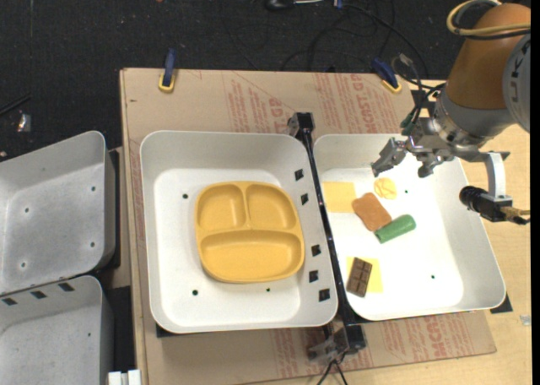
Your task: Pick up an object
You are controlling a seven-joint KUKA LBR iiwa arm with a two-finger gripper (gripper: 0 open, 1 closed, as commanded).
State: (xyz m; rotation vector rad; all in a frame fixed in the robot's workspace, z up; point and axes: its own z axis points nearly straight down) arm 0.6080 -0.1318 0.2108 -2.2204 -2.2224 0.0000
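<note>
Brown board desk (pixel 253 96) on a dark floor (pixel 76 20) littered with cables. The hand (pixel 407 159) hangs spread and released near the right bin's (pixel 472 290) back edge, I think just above the small yellow piece (pixel 385 187).

Two shallow white plastic bins: left bin (pixel 160 206), right bin (pixel 472 273).

Left bin holds one item: a yellow three-compartment plastic tray (pixel 250 231).

Right bin holds six items:
- pale yellow flat square (pixel 337 196), 9 o'clock
- small yellow round piece (pixel 385 187), 12 o'clock
- orange-brown oblong piece (pixel 370 211)
- green cylinder (pixel 395 229)
- brown chocolate bar (pixel 360 276), 7 o'clock
- yellow flat square (pixel 374 278), beneath that bar
</note>
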